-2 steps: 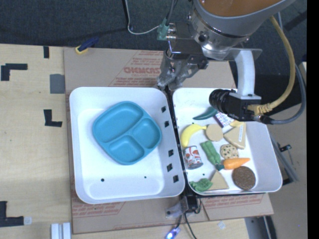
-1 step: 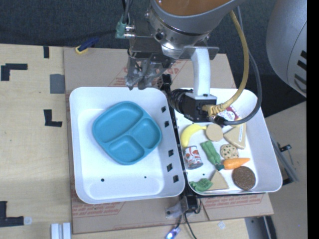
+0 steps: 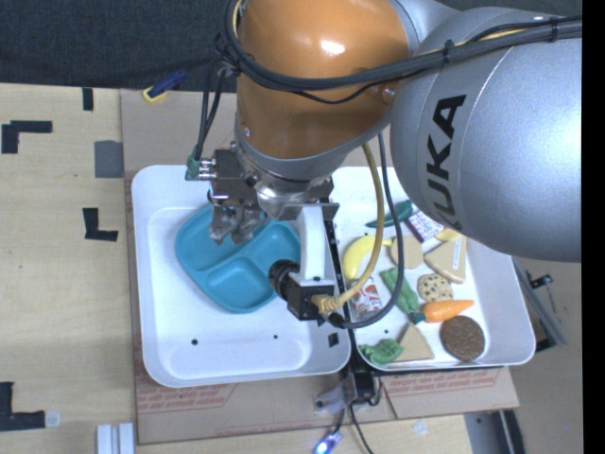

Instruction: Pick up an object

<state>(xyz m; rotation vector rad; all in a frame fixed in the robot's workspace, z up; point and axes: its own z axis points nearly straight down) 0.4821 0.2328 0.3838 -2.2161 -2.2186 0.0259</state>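
Gripper is down in left bin, fingertips at upper rim of blue divided tray, which lies flat in that bin's middle. Can't tell its state from this angle. Right bin holds toy food: banana, carrot, cookie

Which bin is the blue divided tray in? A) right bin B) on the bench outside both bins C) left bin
C: the blue divided tray lies in the left bin, under the gripper; the right bin holds the toy food.
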